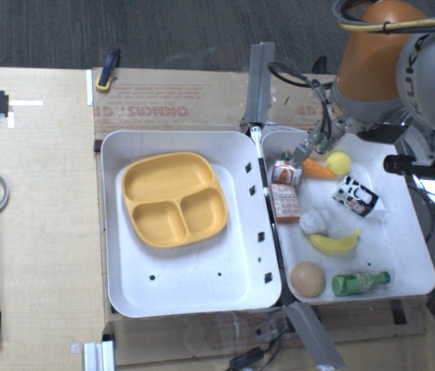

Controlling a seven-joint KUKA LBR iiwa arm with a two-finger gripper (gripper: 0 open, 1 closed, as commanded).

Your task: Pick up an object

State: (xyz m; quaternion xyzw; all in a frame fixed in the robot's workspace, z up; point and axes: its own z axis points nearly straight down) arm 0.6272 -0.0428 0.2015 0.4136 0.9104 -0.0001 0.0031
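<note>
- Carrot was the closest candidate, lying in the right bin right under the tips of the fingers, a touch toward the bin's near side.
- Honestly couldn't tell if the fingers were spread or clenched; they were too small and mixed in with cables. Nothing visibly sat between them, so I wouldn't call it a grab.
- The carrot's long axis ran roughly across the bin, sloping slightly toward the near side away from the fingers. One end sat just below the fingertips, and I couldn't say whether they touched it.
- Crowded spot, though: a lemon was snug against the carrot on the side away from the fingers, and a small carton stood just beside it on the other.
- My guess is the pick turns on closing across the carrot's short width, not along its length, without nudging the lemon.
- The banana and green bottle lay well off from the fingers.
</note>
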